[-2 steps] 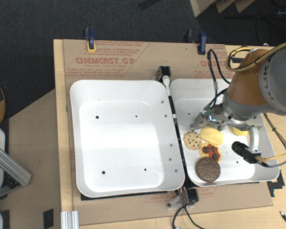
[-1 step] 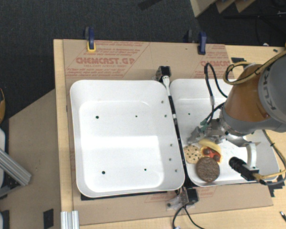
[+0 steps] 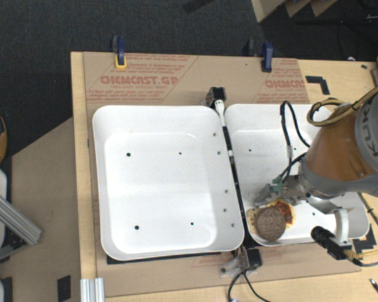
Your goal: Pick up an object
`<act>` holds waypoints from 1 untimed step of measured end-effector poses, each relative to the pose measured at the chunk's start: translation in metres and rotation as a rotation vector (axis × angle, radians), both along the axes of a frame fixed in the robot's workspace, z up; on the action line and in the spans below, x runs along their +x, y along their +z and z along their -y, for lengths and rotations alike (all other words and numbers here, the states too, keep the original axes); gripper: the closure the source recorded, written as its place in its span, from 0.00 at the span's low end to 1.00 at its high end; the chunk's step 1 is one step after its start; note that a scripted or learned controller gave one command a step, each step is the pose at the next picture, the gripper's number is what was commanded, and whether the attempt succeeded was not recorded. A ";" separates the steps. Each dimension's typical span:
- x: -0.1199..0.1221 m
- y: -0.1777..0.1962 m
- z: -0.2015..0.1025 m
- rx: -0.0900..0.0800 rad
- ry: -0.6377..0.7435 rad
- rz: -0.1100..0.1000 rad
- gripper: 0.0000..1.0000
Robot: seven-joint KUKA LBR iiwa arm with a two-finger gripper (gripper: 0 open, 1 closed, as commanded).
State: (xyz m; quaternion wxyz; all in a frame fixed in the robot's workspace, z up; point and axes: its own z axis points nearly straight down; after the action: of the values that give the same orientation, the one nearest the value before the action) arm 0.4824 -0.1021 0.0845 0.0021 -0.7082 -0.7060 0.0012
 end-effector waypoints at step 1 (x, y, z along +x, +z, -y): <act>0.003 0.010 -0.001 -0.002 0.001 0.006 1.00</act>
State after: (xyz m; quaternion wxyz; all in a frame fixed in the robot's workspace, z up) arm 0.4849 -0.1015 0.0949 -0.0009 -0.7078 -0.7064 -0.0005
